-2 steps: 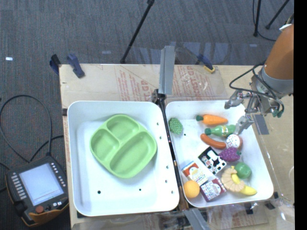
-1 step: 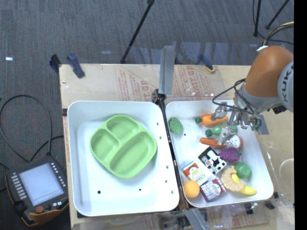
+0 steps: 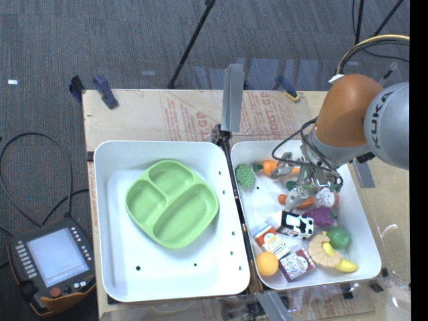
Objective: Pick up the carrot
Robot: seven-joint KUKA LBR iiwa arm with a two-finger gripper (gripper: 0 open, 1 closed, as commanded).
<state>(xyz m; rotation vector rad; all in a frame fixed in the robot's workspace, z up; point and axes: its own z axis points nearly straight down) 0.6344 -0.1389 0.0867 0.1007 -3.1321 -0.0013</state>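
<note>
Carrot noted as the task item; location is recorded below, in order from the near edge of the bench outward.

Near edge, right bin: an orange fruit, a small red packet and a banana lie along the front wall. Just behind them are a green round piece, a black-and-white cow-patterned item and a purple grape cluster.

The left bin carries a green divided plate, well apart from the work.

Mid bin: a short orange-red piece lies directly below the gripper. What it is cannot be told.

Far end of the right bin: the carrot lies on its side near the back wall. Its green top points toward a knobbly green item and its orange body runs toward the gripper, whose hardware partly covers the thin end.

Whether the gripper is wide or narrow cannot be told, as the wrist and cabling mask it. Nothing is seen held. The arm stands over the far right corner.

Assessment: the carrot is probably a light, rigid toy with a smooth, tapered skin, so it is likely to slip or roll under a pinch. Recommended hold is across the thick orange part just behind the green top, square to its length
</note>
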